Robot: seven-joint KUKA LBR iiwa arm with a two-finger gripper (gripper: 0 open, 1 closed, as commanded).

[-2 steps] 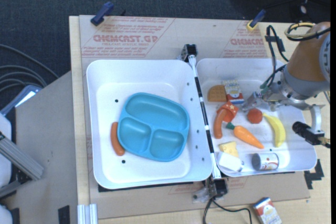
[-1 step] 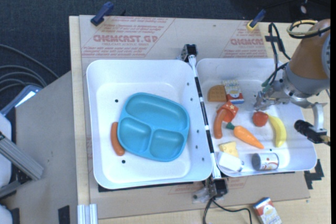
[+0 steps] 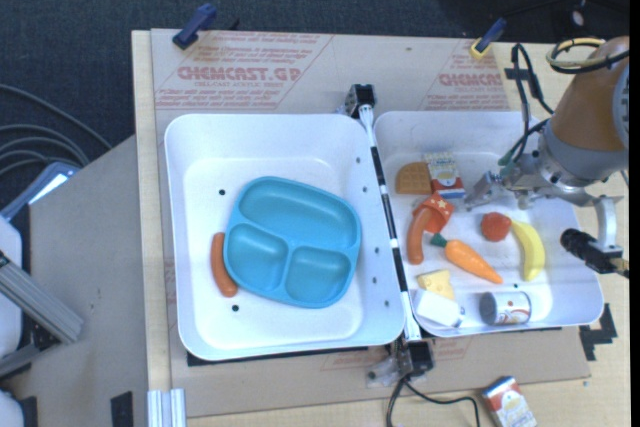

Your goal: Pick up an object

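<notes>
Dark carpet behind a counter bearing two white bins. Left bin: blue tray, sausage beside it. Right bin: carrot, tomato, banana, can. Gripper just above tomato; opening impossible to tell

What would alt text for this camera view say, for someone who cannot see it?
A grey and orange robot arm reaches from the right over a white bin of toy food: a carrot, banana, tomato and can. The left bin holds a blue divided plate with a sausage beside it.
</notes>
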